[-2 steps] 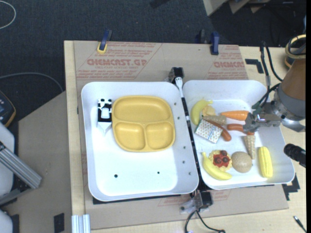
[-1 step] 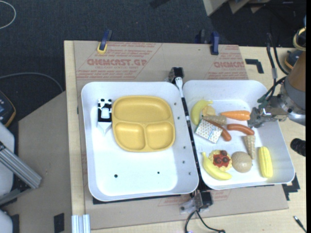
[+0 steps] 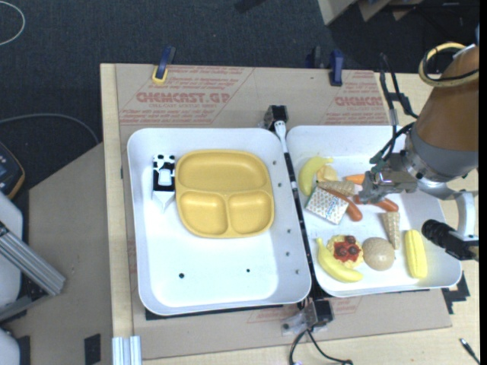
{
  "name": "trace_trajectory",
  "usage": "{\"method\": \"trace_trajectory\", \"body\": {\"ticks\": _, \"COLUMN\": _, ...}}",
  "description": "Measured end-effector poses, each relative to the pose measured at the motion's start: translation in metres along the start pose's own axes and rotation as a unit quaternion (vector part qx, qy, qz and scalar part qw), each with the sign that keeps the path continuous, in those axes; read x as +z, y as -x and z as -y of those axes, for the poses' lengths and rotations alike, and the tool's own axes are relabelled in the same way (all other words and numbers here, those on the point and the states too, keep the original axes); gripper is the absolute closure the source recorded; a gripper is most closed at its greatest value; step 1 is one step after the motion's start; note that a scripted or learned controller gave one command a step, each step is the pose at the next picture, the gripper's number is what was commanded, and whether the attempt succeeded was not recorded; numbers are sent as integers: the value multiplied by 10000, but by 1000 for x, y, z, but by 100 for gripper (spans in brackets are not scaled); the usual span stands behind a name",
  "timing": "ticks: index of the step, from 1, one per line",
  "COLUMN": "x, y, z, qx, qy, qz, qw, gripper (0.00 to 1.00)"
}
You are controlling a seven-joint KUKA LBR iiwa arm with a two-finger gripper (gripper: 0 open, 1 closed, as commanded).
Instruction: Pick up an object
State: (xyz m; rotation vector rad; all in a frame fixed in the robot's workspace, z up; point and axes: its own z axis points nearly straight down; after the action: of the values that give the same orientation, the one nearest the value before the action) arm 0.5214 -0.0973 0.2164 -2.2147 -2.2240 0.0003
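Observation:
The right bin [image 3: 426, 280] holds several toy foods. Among them are a yellow fruit [image 3: 308, 175], an orange carrot [image 3: 344, 179], a checkered wafer block [image 3: 327, 204] and a red sausage [image 3: 354, 212]. Nearer the front lie a cone [image 3: 392, 227], a tan round lump [image 3: 378, 253], a banana [image 3: 335, 265] with a red-topped piece [image 3: 348, 248] on it, and a yellow corn cob [image 3: 415, 253]. My gripper [image 3: 378, 185] hangs low over the middle of this bin, at the right end of the carrot and just above the sausage. Its wrist hides what lies right beneath it.
The left bin [image 3: 221, 284] holds a yellow divided plate [image 3: 224, 191] and a small black-and-white object [image 3: 163, 175] by its left wall. The arm's grey and orange body [image 3: 449, 120] covers the right bin's far right corner. Clamps [image 3: 161, 65] sit on the board's back edge.

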Motion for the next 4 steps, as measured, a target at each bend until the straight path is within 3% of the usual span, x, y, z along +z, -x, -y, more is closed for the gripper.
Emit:
{"method": "trace_trajectory", "body": {"ticks": 3, "x": -17, "y": -165, "z": -20, "qx": -12, "qy": 25, "qz": 3, "qw": 10000, "gripper": 100}}
{"method": "trace_trajectory", "body": {"ticks": 4, "x": -16, "y": -184, "z": -19, "qx": 7, "qy": 21, "qz": 9, "qw": 10000, "gripper": 100}}
